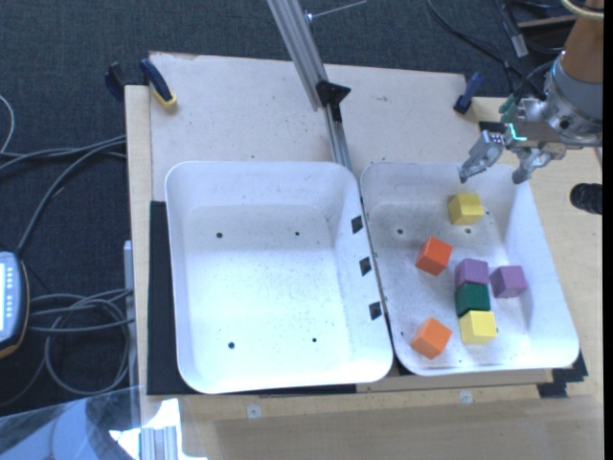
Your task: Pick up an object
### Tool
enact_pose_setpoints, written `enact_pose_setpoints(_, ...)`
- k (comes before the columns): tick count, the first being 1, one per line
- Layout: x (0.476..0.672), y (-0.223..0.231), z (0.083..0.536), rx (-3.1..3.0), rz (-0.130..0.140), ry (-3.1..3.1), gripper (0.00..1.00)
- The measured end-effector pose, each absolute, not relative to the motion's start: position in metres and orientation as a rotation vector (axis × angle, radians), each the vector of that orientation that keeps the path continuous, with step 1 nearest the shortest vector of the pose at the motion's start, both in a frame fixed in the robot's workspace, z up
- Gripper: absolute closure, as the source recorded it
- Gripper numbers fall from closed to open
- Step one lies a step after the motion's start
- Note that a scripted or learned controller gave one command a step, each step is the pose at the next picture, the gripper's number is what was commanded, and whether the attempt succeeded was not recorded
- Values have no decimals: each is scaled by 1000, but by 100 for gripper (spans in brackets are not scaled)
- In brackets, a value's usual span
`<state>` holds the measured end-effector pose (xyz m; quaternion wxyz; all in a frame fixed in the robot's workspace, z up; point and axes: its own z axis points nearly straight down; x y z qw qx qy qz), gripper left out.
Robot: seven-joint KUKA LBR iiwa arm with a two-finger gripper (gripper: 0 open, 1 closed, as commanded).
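Blocks were the goal, any one of them, and every one lay in the right-hand shallow white plastic bin (541, 257); the left-hand shallow white plastic bin (182, 257) held nothing worth reaching for. Farthest left in the cluster sat an orange cube near the middle of the floor (434, 255), with a second orange cube close to the front rim (431, 336). Beyond them a small yellow cube (465, 208) stood alone toward the back, well apart from the rest. Then came a tight column: a purple cube (471, 272) touching a dark green cube (471, 298), which touched a second yellow cube (478, 327) in front of it, and another purple cube (509, 280) just beside the column on its right.

At the far right the two-finger metal gripper (500, 166) hung over the bin's back rim, its fingers spread apart with nothing between them, above and slightly to the right of the lone yellow cube.

That lone cube looked the sound choice: free space on all sides would let both fingers come down without nudging a neighbour. To do it well, the arm would need to shift a little leftward and toward the front, centre the open fingers over the cube, square them to two opposite faces, and descend fully before closing. The stacked column seemed riskier, since a finger could wedge between touching blocks.
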<state>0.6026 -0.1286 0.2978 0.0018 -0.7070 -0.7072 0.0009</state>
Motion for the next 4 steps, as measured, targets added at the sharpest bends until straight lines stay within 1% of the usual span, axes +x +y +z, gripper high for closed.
enact_pose_setpoints(1, 603, -129, 300, -2220, 0, -2222, 0)
enact_pose_setpoints(2, 596, -122, 241, -2217, 6, -2218, 0)
enact_pose_setpoints(4, 589, -128, 115, -2217, 7, -2216, 0)
